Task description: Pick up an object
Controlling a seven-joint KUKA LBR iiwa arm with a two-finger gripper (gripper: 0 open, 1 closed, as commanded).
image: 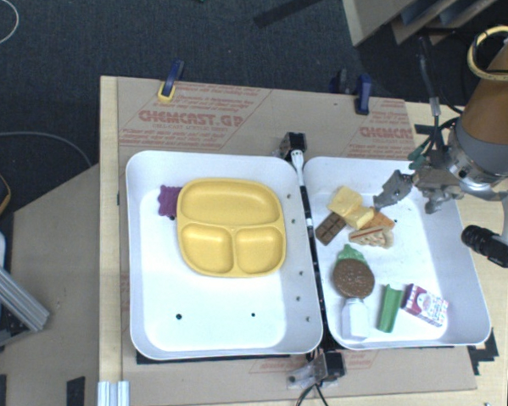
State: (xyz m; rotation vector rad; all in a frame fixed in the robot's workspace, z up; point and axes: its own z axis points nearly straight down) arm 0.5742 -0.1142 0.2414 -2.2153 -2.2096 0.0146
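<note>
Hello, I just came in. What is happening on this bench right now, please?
A robot arm reaches in from the right, its gripper hanging over the right bin, just above a sandwich wedge and a yellow block. Nothing is visibly held. The left bin holds a yellow divided tray beside a purple toy.

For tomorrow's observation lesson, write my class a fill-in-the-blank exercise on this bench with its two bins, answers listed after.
1. The yellow divided tray lies in the ____ bin.
2. The tray has ____ compartments.
3. The purple item lies against the tray's ____ side.
4. The green stick lies between the white bottle and the ____ carton.
5. The pincer hangs over the ____ bin.

Missing words: left; three; left; maroon-and-white; right
</note>
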